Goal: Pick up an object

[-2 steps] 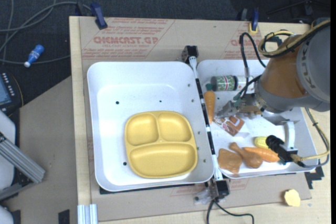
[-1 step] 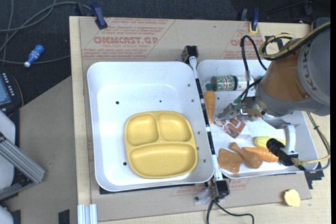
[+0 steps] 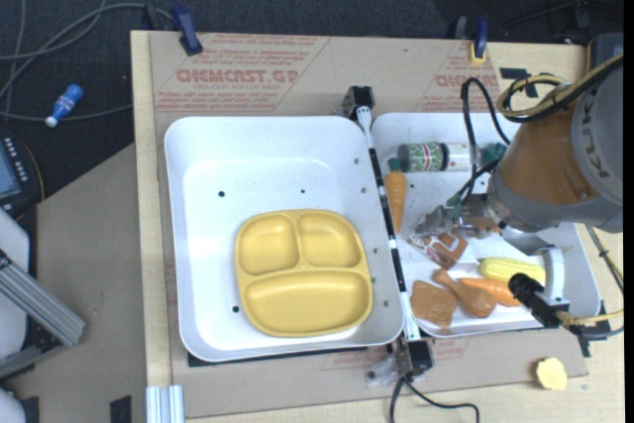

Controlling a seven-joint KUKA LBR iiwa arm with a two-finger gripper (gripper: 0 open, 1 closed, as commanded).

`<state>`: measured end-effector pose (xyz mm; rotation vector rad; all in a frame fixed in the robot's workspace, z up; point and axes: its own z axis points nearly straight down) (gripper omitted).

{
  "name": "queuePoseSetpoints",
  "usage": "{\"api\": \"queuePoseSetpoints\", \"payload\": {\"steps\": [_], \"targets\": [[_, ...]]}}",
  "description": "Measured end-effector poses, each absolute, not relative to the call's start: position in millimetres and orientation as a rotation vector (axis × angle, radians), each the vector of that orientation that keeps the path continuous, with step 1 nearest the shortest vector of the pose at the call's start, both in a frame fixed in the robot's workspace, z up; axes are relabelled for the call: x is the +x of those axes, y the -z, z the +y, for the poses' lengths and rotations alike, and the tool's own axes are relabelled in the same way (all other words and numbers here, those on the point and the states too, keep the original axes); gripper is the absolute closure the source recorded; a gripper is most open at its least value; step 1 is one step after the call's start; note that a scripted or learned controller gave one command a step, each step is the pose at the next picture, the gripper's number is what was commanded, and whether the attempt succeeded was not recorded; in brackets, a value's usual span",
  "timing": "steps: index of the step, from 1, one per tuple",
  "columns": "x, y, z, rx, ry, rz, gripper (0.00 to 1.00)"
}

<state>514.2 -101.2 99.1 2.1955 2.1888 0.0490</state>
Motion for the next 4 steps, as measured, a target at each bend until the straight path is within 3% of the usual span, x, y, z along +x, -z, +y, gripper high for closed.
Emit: {"api": "queuePoseSetpoints", "payload": {"steps": [1,2,3,4], "targets": [[613.2,-97.5,-101.8,2.202,-0.019,2.214,0.0],[658.9,-95.6,-105.3,2.261,0.055,2.252,0.0],[667.7,-173.0,-146.4,2.218,-0.004,2.212,0.0],[663.0,-122.8,-154.5,2.207,-0.014,2.211,0.0]]}}
